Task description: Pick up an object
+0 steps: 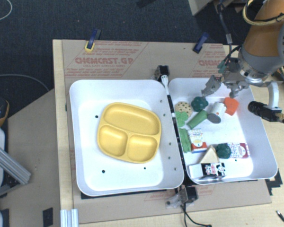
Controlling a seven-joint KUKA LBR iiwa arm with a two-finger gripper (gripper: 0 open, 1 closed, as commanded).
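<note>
My gripper (224, 88) hangs over the back of the right bin (264, 141), its fingers spread open with nothing between them. Just below it lie an orange-red piece (232, 106) and a white cup (217, 112) on its side. A dark green lump (199, 102) sits to the gripper's lower left, with a green cylinder (196, 119) beside it. Further left are a speckled cookie (182, 107) and a green strip (181, 129). Toward the front lie a small carton (196, 141), a tan wedge (210, 154), a dark green toy (223, 150), a red-and-white carton (238, 150) and a black-and-white pack (209, 170).
The left bin (85, 141) holds a yellow divided tray (128, 132). A black divider runs between the two bins (171, 112). The arm's orange band (267, 13) stands at the upper right, and a black cable fitting (262, 109) hangs over the right bin's rim.
</note>
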